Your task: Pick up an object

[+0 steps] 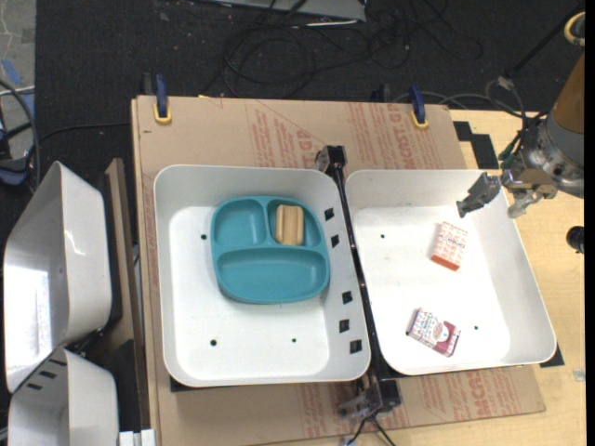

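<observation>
Camera view: 2 shallow white bins sit side by side on a cardboard sheet (307,137) that covers the bench. 2 clamps, 1 of them at the far left (163,110), pin the sheet's far edge, probably so the sheet does not shift during picking.

The left bin (177,277) carries a teal divided plate (270,254) near its far right corner. A tan block (290,225) lies in the plate's far right compartment.

The right bin (521,277) carries 2 loose items, well apart. A small white and orange box (449,246) lies near the bin's centre, toward the far edge. A flat red and white packet (434,331) lies near the front edge. Either item could serve as the object to pick up. Both lie flat, clear of the bin walls, which should leave room for a straight descent.

The gripper (495,196) hangs above the far right corner of the right bin. Its 2 fingers are spread apart and nothing sits between them. The box is the nearer item and the likely target.

Surface and room: the bin floors are smooth with small dark dots. Beyond the bench, dark carpet holds loose cables (270,35). More white bins (56,258) stand left of the bench.
</observation>
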